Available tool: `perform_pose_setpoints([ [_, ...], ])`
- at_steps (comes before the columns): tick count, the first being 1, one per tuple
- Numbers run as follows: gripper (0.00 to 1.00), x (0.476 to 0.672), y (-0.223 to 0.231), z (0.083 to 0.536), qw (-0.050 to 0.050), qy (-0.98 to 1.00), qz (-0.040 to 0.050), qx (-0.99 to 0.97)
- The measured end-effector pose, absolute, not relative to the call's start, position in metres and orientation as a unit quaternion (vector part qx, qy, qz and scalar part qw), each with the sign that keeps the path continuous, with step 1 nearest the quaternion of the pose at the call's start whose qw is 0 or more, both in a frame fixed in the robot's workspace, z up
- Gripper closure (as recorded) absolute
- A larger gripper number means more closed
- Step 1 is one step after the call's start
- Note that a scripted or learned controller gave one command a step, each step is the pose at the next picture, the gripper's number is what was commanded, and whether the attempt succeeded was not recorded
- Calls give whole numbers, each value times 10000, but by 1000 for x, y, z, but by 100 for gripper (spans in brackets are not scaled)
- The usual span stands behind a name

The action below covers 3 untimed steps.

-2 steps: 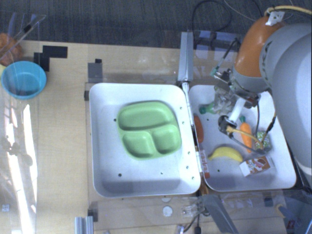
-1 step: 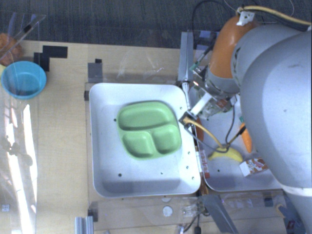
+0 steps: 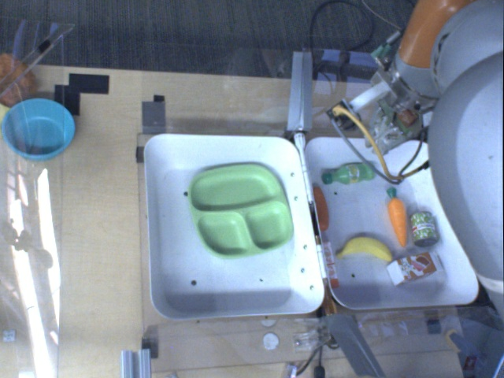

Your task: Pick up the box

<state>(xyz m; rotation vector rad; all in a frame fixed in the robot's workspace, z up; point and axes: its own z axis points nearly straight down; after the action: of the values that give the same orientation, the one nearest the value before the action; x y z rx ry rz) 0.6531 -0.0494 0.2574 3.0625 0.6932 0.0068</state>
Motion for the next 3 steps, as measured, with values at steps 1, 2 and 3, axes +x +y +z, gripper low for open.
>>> perform_pose_setpoints([
  [1,100,637,46,185,-12,1011,14,9949],
  [2,100,664,59,186,-10,1339,28,9910],
  [3,100,647,-42,293,9,2384,19,9712],
])
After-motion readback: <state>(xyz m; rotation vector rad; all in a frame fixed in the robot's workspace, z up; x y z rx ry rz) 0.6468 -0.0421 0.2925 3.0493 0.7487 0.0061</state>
